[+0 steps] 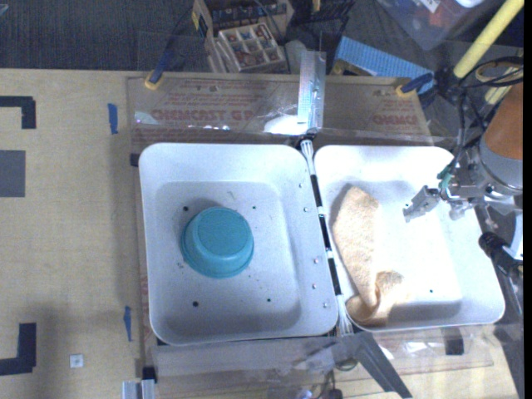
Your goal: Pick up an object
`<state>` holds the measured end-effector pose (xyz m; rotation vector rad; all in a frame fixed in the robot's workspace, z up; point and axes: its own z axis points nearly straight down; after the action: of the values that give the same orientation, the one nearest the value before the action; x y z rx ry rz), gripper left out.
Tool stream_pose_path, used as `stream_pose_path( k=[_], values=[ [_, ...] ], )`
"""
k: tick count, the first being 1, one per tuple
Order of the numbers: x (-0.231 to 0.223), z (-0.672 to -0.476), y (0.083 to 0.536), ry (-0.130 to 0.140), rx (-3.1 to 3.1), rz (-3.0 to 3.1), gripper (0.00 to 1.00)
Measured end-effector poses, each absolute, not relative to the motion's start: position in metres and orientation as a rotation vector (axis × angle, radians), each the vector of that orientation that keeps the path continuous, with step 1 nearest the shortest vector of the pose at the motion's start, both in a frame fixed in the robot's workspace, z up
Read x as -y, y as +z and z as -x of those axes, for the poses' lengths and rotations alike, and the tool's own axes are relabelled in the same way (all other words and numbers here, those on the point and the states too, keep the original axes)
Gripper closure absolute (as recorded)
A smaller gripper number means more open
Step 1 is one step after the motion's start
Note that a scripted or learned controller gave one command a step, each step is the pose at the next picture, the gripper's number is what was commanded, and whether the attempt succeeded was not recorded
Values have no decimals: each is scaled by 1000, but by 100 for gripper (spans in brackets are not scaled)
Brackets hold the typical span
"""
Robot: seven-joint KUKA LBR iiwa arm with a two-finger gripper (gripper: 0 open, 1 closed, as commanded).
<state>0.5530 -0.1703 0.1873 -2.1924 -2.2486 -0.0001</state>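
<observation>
Your tan, soft terry cloth (359, 243) lies crumpled in the right white bin (432, 302), centre-right of frame. It's probably light and floppy; pinch a raised fold. Gripper (428, 199) hovers nearby; jaws' state: can't tell.

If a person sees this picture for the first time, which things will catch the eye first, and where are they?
The teal bowl stands out most; it sits upside down in the middle of the left bin. Next comes the tan cloth, which lies crumpled along the left side of the right bin. The gripper hangs over that bin's right part, apart from the cloth.
</observation>
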Motion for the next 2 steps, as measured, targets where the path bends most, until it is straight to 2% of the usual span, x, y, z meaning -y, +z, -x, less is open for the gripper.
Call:
stream_pose_path(
  k=[1,2],
  values=[
    [115,-607,91,-11,2314,2142,0],
    [116,-608,102,-18,2313,2146,100]
  ],
)
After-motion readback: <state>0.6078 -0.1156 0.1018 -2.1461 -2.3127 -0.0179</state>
